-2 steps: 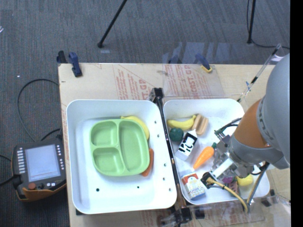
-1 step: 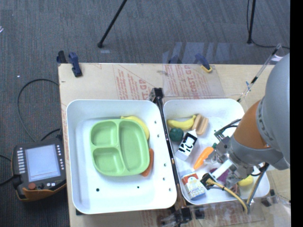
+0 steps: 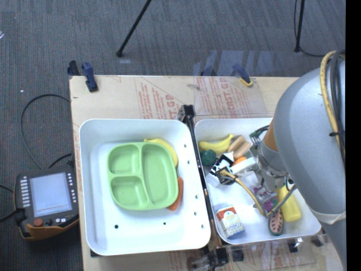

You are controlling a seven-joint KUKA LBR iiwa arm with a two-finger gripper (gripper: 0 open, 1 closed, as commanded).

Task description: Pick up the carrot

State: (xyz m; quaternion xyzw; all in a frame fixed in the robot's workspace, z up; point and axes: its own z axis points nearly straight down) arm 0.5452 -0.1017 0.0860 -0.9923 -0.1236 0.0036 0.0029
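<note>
In the white bin (image 3: 93, 151) across the divider from the gripper (image 3: 264, 195), well apart from it, the carrot (image 3: 179, 192) peeks from under the green plate (image 3: 142, 176). It's probably light, stiff and smooth, so grip the exposed flank. Its long axis seems to run near-to-far. Whether the gripper is open, I can't tell.

Green tray (image 3: 144, 176) glossy plastic; white bins (image 3: 93, 151) smooth; bench (image 3: 135, 97) matt wood.

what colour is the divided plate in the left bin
The divided plate is light green, seen clearly in the camera view.
</note>
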